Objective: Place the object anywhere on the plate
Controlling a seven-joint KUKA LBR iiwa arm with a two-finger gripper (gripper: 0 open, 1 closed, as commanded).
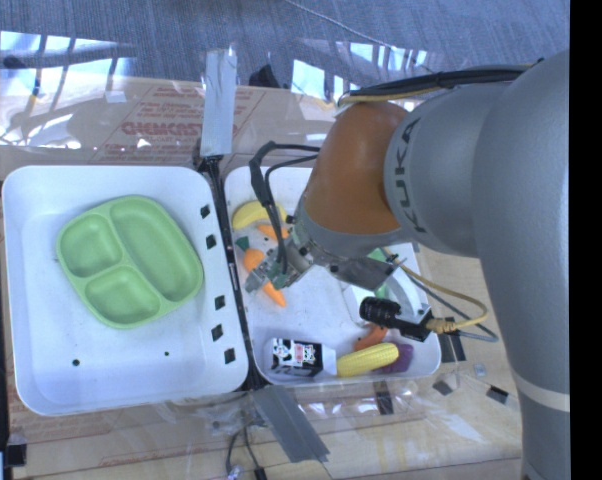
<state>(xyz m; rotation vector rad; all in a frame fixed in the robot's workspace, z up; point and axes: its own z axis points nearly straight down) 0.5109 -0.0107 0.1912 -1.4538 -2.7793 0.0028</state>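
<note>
Gripper (pixel 278 268) down in right bin (pixel 311 340), over carrot (pixel 272 291); grip unclear, possibly touching; plate (pixel 131 260) well left.

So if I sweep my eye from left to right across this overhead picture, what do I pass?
Left white bin → green divided plate → black divider strip between the bins → small orange carrot-like toys → black-and-white carton → yellow corn toy → grey arm.
</note>
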